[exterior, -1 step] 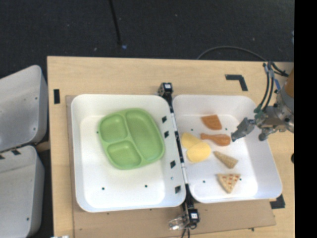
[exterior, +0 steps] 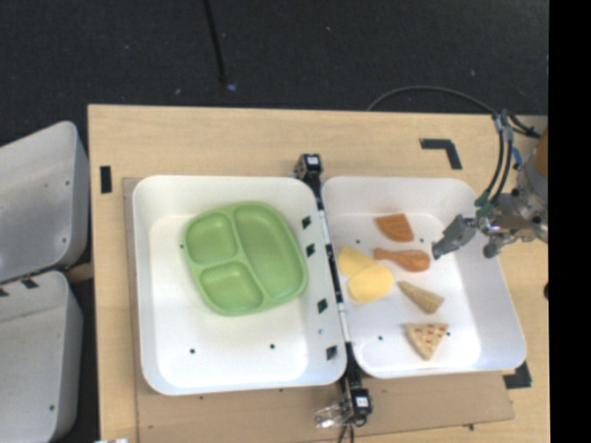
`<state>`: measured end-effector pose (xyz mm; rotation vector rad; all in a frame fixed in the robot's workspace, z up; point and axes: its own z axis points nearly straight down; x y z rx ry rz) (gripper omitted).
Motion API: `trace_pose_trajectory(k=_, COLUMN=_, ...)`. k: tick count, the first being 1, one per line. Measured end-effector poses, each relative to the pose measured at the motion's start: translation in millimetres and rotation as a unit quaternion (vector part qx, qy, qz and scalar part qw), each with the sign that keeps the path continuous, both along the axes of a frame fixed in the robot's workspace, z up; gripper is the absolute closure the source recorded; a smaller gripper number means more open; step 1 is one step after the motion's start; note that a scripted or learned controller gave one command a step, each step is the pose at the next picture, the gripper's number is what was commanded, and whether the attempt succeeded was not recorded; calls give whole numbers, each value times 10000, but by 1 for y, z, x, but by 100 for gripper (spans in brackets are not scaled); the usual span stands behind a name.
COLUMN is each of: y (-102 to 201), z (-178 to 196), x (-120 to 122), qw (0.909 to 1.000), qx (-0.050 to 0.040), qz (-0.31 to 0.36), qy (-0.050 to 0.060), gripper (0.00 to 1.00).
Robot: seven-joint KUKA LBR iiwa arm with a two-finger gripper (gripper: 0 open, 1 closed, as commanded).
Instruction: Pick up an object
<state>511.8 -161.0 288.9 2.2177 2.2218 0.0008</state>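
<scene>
Your pincer hangs over the right bin, near its right side, and nothing sits between its fingers; whether they're spread wide or narrow you cannot tell from this angle. Just left of it lies the drumstick, with the orange piece above it. Watch that pair: they're close, so a drop here could nudge one while you go for the other. The drumstick's thin end gives little to squeeze, and it could roll out. Further left, the yellow lump sits against the bin's wall, awkward for a finger to get behind. The two wedges lie flat and low, so you may scrape the floor. The green tray in the left bin is well apart.
</scene>
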Motion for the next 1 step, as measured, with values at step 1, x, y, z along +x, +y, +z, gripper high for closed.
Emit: trace_pose_trajectory(k=1, y=-9, z=-54, x=6, qw=10000, qx=1, qz=-11, qy=28, gripper=0)
